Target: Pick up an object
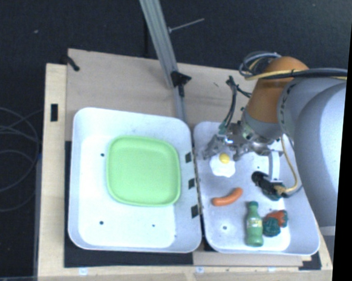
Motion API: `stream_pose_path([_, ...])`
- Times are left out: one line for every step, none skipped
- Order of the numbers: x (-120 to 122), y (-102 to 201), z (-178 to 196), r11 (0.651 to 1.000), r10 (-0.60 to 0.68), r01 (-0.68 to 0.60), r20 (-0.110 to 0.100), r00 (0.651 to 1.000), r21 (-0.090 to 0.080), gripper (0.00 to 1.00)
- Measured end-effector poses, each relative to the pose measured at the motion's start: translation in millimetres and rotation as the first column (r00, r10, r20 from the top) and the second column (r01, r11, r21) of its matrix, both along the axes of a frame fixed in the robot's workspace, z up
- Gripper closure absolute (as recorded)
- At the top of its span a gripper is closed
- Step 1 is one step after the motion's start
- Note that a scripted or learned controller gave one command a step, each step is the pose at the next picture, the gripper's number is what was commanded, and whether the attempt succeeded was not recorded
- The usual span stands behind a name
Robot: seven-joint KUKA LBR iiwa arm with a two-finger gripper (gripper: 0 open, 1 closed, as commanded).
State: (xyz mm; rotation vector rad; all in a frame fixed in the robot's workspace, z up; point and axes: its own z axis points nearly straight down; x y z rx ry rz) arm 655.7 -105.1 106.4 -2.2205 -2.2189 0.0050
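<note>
Even, fairly bright light from above washes the white bins (89, 160) nearly to glare, while the floor around the worktop (108, 83) stays dark. Shadows are short and soft. The picture is slightly soft and grainy throughout.

- I see the bench (120, 84), pale tan board, slanted in my camera view with bare strips at its back and left edges.
- Two shallow white bins sit directly on it, side by side and nearly touching along their inner edges.
- The left bin (85, 220) covers most of the bench's left half.
- The right bin (296, 237) lies toward the right edge.
- A dark mat (69, 259) shows beneath the bins' front edges.
</note>
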Motion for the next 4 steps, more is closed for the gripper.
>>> stream_pose_path([2,0,14,1.0,-0.001,0.001,0.006,1.0,0.0,1.0])
stream_pose_path([-3,-1,75,1.0,0.0,0.0,0.01,1.0,0.0,1.0])
stream_pose_path([-2,-1,129,1.0,0.0,0.0,0.01,1.0,0.0,1.0])
stream_pose_path([-2,-2,160,1.0,0.0,0.0,0.007,1.0,0.001,1.0])
